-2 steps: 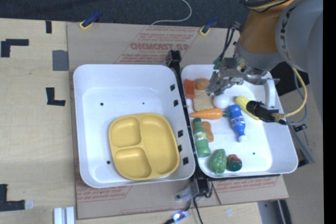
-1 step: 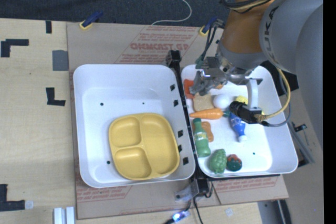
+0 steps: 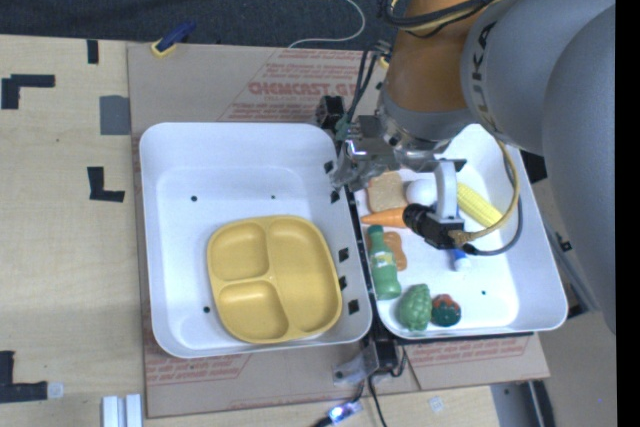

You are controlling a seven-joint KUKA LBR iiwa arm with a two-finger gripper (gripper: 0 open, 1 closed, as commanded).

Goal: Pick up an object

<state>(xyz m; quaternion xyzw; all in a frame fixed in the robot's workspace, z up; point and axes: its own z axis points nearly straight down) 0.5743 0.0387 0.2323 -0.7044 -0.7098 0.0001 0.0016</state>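
At near edge of right bin: green lumpy toy, touching a red-and-green piece on its right. Just beyond, lying along the left wall: green bottle, far end close to an orange carrot-like piece. Across the divide, in left bin: yellow divided plate, near half, flat, alone.

Farther into right bin: tan bread-like slice, yellow corn cob to its right, a white item between them, partly hidden. Directly over this cluster: gripper, low, masked by wrist housing and black cable fittings. Open or closed: cannot tell. Nothing seen held.

Farthest: grey arm with orange band, over the far right corner.

Judged step: descent or closing on a piece in the crowded far-left part of right bin; lift not yet made.

Hazards noted:
- Pieces touching or nearly so; likely to catch two, or nudge one away and close on none.
- Bin wall and divide just beside the target zone; possible strike or jam.
- Rounded, smooth toys; prone to squirting out under an off-centre grip.
- Loose yellow cable hanging near the corn; possible snag.
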